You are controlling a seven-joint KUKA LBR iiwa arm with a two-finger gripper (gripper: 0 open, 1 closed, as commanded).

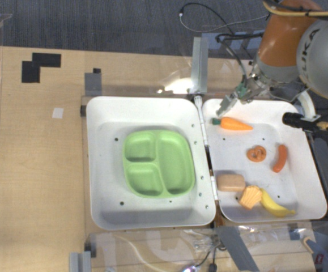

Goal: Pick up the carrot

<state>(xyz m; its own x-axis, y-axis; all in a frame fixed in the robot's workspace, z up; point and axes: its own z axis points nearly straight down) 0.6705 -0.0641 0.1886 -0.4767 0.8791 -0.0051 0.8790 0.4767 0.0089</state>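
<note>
The carrot is seen lying in the upper left part of the right bin, close to that bin's upper rim and near the divide between the two bins. Its long axis is laid almost level across the frame, with the green stalk end toward the left and the orange body pointing right. The gripper is found just above and slightly left of the carrot in the picture, near but not touching it, so the carrot lies below and a little to the right of the tool. Whether the tool is parted or closed cannot be told at this size, and nothing is seen held in it. The arm is reached in from the upper right of the frame, its orange band above the wrist, with the wrist slanted down and to the left toward the stalk end. A short descent is judged to be what remains before a grasp.
</note>
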